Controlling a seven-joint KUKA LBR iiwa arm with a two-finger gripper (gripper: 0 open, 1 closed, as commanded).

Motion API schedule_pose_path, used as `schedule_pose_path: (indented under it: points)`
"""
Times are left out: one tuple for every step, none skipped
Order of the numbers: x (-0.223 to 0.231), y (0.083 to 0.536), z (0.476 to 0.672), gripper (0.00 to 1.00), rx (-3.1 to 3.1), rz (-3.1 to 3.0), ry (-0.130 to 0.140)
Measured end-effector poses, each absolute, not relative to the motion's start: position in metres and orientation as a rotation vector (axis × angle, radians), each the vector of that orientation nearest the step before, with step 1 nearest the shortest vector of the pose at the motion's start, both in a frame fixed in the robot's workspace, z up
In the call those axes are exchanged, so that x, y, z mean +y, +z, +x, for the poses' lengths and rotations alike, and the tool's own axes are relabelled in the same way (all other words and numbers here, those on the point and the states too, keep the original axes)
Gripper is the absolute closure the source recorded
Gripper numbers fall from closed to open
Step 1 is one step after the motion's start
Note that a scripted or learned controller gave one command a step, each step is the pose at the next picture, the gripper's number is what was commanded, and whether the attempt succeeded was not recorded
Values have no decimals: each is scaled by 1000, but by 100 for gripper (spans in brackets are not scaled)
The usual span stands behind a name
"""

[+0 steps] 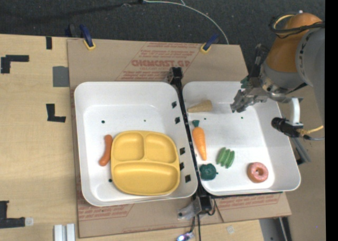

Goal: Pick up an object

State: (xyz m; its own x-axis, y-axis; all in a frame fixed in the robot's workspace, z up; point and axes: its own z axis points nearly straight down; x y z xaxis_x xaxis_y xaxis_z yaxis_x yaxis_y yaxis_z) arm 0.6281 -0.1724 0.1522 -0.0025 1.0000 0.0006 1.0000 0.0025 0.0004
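Note:
My gripper (237, 105) hangs over the back of the right bin (274, 184), right of a tan wedge (199, 107) by the divider. Nothing shows between its fingers. Further forward in that bin lie an orange carrot (199, 142), a green pea pod (226, 157), a dark green piece (207, 171) and a pink doughnut (258, 172). All sit well in front of the gripper.
The left bin (87, 129) holds a yellow divided plate (144, 162) and a small orange sausage (106, 150) at its left side. Both bins rest on a cardboard sheet (153, 58) held by clamps. The arm's orange band (288, 45) rises at the right.

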Motion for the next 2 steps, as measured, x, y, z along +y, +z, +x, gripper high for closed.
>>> schedule_pose_path:
  points:
    - [-173, 213, 630, 100, -2225, -2219, -1]
    - [-172, 242, 631, 100, -2223, -2218, 1]
